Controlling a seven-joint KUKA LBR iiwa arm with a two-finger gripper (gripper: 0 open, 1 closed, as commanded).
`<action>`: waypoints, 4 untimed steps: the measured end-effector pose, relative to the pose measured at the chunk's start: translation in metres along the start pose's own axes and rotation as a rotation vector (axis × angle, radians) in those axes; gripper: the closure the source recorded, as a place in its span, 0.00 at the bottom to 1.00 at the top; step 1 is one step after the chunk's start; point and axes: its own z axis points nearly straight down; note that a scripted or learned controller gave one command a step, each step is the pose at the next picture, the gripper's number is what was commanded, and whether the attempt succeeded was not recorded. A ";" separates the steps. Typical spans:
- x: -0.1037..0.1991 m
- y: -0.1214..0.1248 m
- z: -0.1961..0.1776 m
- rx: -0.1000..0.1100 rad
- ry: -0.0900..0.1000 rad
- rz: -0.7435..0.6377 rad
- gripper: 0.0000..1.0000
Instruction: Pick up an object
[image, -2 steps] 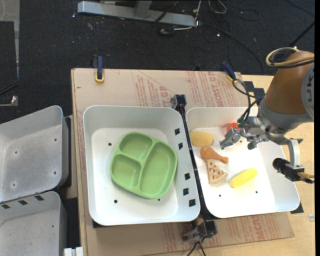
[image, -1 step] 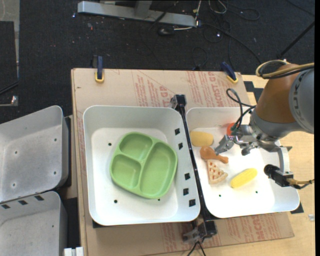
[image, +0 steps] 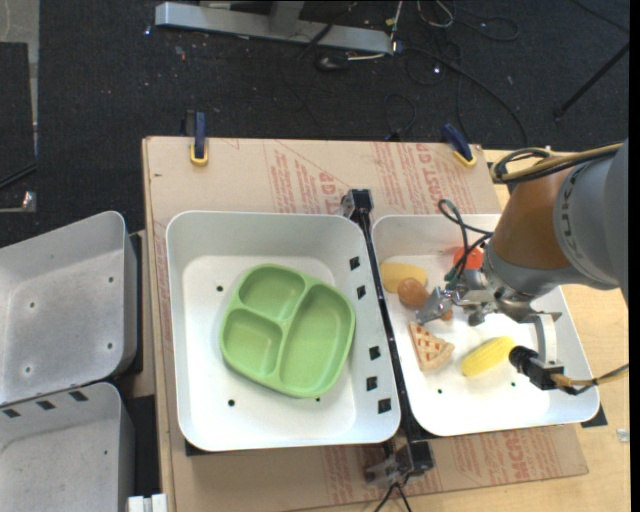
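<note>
Cardboard-topped bench (image: 290, 165) on dark floor w/ cables; two white bins side by side on it, blue clamps (image: 199, 135) at the far edge. Spare white trays (image: 60, 300) stacked off to the view's left.

Nearest in the right bin (image: 500, 415): yellow corn cob (image: 487, 356), lying on its side toward the near wall, a black connector of the arm just beside its right end. Left of it, well within the same bin, a waffle-patterned pie slice (image: 430, 348), point aimed up toward the gripper. Corn and slice are close but apart.

Above those, the gripper (image: 447, 303) hangs over the bin's middle, metal parts pointing left; can't tell how wide the fingers are, too small and cluttered. Nothing visibly between them. Just left of it, a small brown round item (image: 411, 292) touching a yellow lemon-like piece (image: 402, 274) behind it. A red-orange bit (image: 463, 259) shows by the wrist, partly hidden.

Arm (image: 560, 235) comes in from the right, orange band above grey wrist, covering the bin's far right part.

Left bin (image: 200, 250): green divided plate (image: 287, 329), three compartments, lying flat and slightly turned, roughly centred.
</note>
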 end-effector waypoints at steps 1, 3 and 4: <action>0.000 0.001 -0.013 -0.005 -0.001 0.001 1.00; 0.018 -0.005 -0.111 -0.008 -0.001 -0.005 1.00; 0.019 -0.009 -0.173 -0.009 -0.002 -0.005 1.00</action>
